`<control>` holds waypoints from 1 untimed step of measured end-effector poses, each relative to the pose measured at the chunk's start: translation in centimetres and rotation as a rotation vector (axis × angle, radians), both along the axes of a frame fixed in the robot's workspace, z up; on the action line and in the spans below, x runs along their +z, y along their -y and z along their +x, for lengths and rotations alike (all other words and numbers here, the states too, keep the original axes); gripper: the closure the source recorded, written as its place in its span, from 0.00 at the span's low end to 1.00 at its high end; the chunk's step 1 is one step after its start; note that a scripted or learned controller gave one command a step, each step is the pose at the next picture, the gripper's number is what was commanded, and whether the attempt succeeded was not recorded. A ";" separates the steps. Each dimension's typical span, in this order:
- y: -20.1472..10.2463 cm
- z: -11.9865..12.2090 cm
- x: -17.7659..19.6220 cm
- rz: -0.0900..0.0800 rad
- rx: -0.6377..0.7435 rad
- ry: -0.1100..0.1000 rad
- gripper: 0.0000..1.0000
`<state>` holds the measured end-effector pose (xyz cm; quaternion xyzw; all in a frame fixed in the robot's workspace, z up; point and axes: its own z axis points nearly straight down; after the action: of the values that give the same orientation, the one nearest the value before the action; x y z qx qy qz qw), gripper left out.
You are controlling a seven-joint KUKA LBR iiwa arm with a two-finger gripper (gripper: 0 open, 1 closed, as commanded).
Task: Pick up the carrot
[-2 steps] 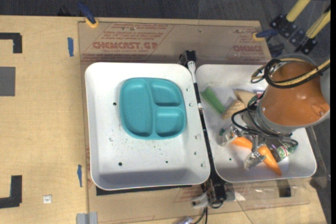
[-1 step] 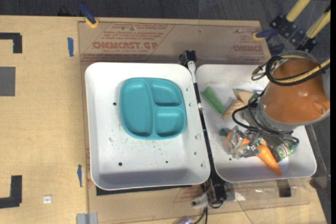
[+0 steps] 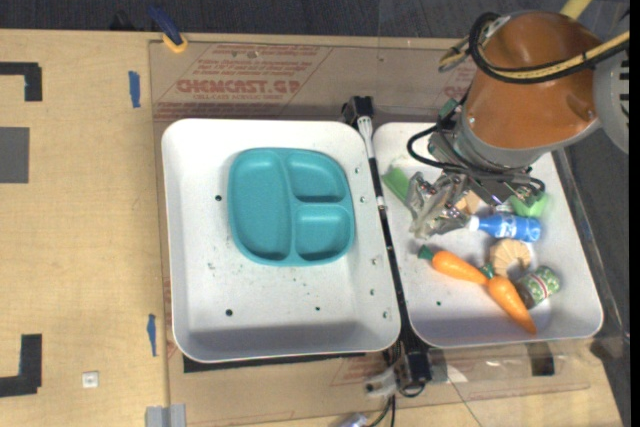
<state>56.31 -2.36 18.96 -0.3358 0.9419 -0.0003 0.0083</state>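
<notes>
Two shallow white bins sit side by side on the tan bench; the left bin (image 3: 190,245) holds a teal divided plate (image 3: 292,205). Over the right bin (image 3: 580,310), the gripper (image 3: 432,213) hangs with fingers apart, holding nothing. One carrot (image 3: 458,265) lies just below it, another carrot (image 3: 510,301) farther toward the bin's near corner.

- Even, fairly bright overhead light falls across the surface (image 3: 80,215); colours read clearly.
- The two white bins (image 3: 200,315) look bright but not blown out, with soft shadow along their near edges.
- A dull sheen sits on the orange band (image 3: 525,80).
- Focus is slightly soft; small items blur together, and the carpet along the far edge is dark.
</notes>
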 end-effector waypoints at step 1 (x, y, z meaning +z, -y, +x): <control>0.3 -0.2 -0.3 -0.001 -0.004 -0.008 0.00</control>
<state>56.10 -2.62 18.61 -0.3337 0.9427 0.0005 0.0042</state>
